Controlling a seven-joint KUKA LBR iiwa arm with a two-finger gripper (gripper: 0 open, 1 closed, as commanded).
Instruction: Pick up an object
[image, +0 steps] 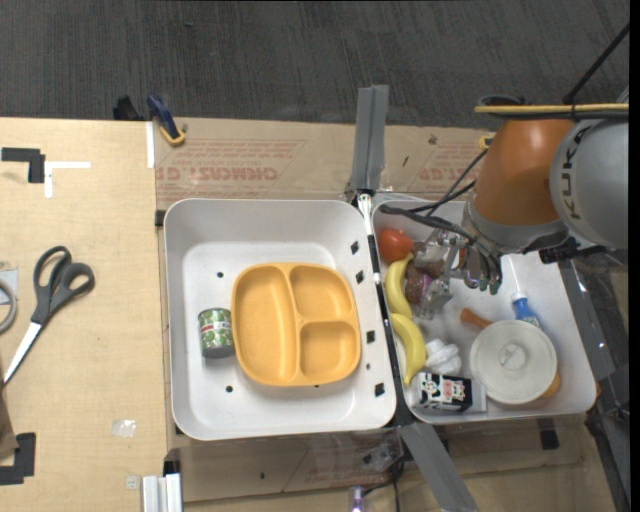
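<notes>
Orange-banded arm hides the claw's fingertips.

Arm reaches in, wrist angled down

Floor: dark grey carpet runs along the top.
Bench: pale wood top with a cardboard sheet across it.
Loose items: scissors lying at left.
Light: even, soft.
</notes>
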